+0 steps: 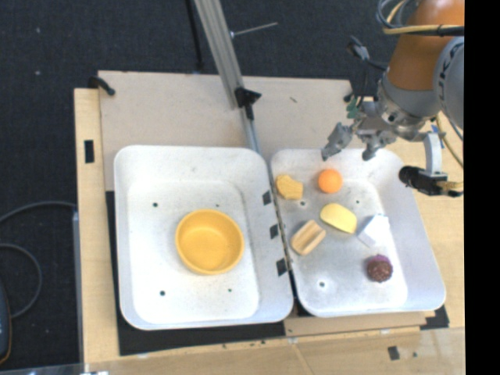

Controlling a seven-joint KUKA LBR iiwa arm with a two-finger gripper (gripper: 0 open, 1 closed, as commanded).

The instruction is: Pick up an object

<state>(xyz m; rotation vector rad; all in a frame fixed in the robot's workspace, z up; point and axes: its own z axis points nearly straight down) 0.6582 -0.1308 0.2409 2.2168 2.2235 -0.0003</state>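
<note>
My gripper (351, 148) hangs over the far edge of the right bin (414, 287), open, with nothing between its fingers. Just below it lies an orange ball (330, 181). Further into the same bin are a yellow chunk (289, 187), a pale yellow oval piece (338, 218), a tan bread-like piece (308, 237), a small white block (376, 228) and a dark red berry-like ball (380, 269).
The left bin (141, 303) holds a yellow bowl (208, 241). A slanted metal pole (226, 61) rises behind the bins, near the seam between them. Bare bench lies beyond the bins' far edges.
</note>
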